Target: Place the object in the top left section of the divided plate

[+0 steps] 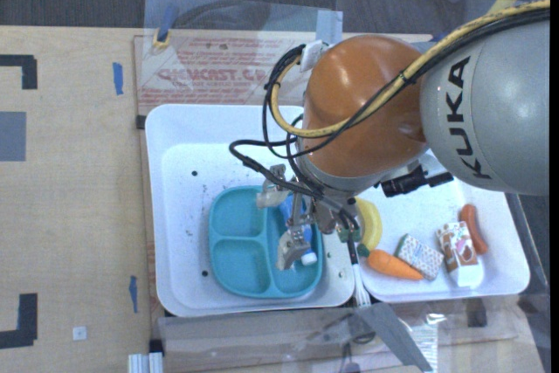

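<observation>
Worktop [70, 214] of pale wood carries two shallow white bins side by side, with the grey KUKA arm [489, 100] reaching in from the right and its orange band [362, 105] bulking over the seam between them. Yellow and black cables loop across that band. The left bin [175, 188] holds a turquoise divided plate [236, 249], three sections moulded into it, lying flat toward the bin's right half. The claw [297, 251] hangs low over the plate's right side, metal fingers pointing down at the rim region; whether they are spread or pressed together cannot be told from this angle, and nothing can be seen pinched between them. A small blue-and-white bit shows at the fingertips, too small to identify. The right bin [507, 275] holds the loose items: a yellow banana [372, 223] partly under the wrist, an orange carrot [395, 265] just beside it, a small patterned packet [421, 256], a white-and-brown carton [459, 253], and a red sausage [472, 227] at the far right. The plate's sections look bare.
</observation>
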Motion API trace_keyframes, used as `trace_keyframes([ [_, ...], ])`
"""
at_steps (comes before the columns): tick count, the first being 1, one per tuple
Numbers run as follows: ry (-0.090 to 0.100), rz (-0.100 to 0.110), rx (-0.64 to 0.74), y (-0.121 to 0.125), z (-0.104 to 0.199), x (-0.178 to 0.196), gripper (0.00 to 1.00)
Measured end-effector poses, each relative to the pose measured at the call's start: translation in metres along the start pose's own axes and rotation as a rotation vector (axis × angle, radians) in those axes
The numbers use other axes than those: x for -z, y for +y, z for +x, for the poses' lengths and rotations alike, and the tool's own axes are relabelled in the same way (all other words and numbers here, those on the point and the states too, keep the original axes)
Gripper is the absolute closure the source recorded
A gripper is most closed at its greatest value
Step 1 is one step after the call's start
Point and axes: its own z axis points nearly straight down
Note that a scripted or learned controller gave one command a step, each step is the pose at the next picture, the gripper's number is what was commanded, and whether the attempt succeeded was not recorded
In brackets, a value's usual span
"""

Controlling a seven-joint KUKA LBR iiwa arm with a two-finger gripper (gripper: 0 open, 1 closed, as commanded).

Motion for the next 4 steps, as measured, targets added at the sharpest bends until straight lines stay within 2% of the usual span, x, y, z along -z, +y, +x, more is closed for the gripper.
trace_keyframes([
  [1,-0.006,-0.003,-0.003,0.000,-0.002,0.011,1.00],
  [2,-0.009,-0.001,0.424,0.031,-0.016,0.002,1.00],
  [3,-0.009,-0.001,0.423,0.030,-0.016,0.002,0.00],
  [4,-0.018,-0.004,0.420,0.030,-0.018,0.013,1.00],
])
